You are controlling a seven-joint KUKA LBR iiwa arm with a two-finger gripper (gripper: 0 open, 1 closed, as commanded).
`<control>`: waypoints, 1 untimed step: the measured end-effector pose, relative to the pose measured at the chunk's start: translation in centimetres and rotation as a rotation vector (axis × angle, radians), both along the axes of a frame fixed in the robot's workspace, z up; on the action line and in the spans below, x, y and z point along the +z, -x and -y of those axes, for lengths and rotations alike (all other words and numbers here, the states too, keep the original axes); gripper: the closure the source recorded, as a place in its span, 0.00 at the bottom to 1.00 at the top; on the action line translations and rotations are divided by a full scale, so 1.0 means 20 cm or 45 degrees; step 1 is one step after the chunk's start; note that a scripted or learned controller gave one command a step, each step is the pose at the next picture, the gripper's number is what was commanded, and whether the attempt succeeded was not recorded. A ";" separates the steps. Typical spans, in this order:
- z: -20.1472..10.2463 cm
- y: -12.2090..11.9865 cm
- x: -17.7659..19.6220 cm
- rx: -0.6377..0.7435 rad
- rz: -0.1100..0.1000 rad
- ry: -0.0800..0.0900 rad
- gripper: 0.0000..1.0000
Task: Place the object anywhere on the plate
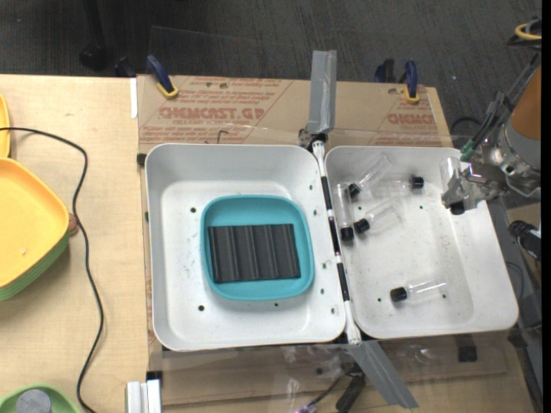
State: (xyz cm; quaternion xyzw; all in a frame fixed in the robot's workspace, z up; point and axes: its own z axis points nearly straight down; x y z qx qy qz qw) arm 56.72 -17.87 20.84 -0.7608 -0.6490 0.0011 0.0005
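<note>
The grey arm with its orange band reached in from three o'clock, its two-finger metal gripper angled toward eight o'clock.

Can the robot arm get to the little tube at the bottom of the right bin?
Probably yes. The tube lies alone on the open floor of the right bin, and the end effector hangs over that bin's far right edge.
</note>
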 end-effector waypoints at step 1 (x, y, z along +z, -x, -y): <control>0.00 0.00 0.00 0.000 0.000 0.000 0.00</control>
